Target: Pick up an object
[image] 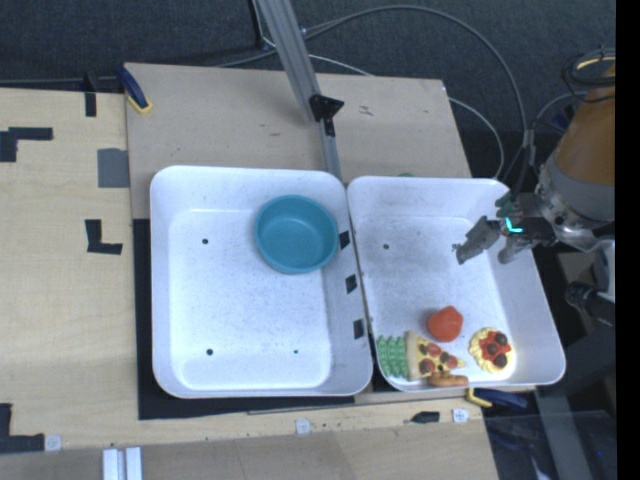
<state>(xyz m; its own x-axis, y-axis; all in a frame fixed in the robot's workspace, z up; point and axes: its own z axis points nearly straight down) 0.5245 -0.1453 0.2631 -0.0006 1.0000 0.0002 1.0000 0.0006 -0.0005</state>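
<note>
Red toy tomato point(445, 322), the likeliest object for picking, is seen in the right bin point(420, 218), near its front wall, among a cluster of toy foods: a pizza slice point(438, 359) just in front of it, a green ridged piece point(392, 353) to the left, and a round tart with red topping point(491, 349) to the right. The pieces are gathered at the front edge, probably because the bin floor slopes or earlier drops ended there. The tomato is roughly round, so no long axis or heading can be assigned; the pizza slice is laid with its long axis along the front wall. In the left bin point(180, 298) a blue bowl point(296, 232) is set upright near the rear right corner. The pincer point(492, 240) is held above the right bin's far side, well apart from the toys, its fingers spread apart with nothing between them, presumably poised for a descent.
</note>
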